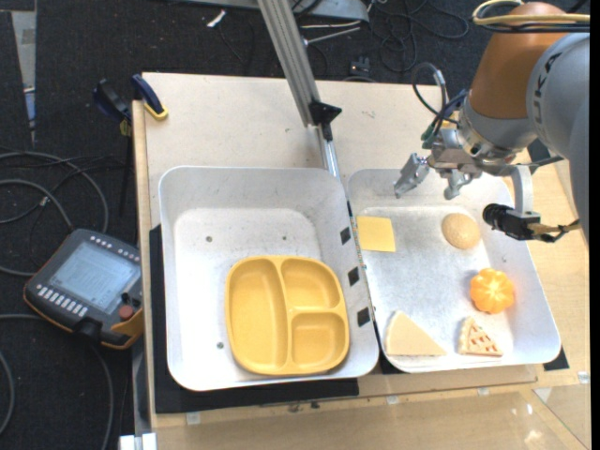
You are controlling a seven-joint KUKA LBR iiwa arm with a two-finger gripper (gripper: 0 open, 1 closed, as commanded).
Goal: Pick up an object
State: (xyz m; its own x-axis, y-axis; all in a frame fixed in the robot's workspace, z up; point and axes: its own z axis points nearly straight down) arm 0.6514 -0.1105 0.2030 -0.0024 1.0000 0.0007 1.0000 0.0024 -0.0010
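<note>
camera view: your gripper [432, 178] hangs with its fingers spread wide and nothing between them, over the back of the right bin [544, 331], so the pick is not yet done. the nearest candidates, the egg [459, 231] and yellow square [377, 233], lie just below it, and you'll find no readable writing anywhere.

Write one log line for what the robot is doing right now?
gripper: open, holding nothing | position: above right bin's far edge | nearest: yellow square, beige egg | pick: not yet done

Dark carpet floor [66, 73] — cables [37, 195], pale wooden bench [234, 120].
</note>
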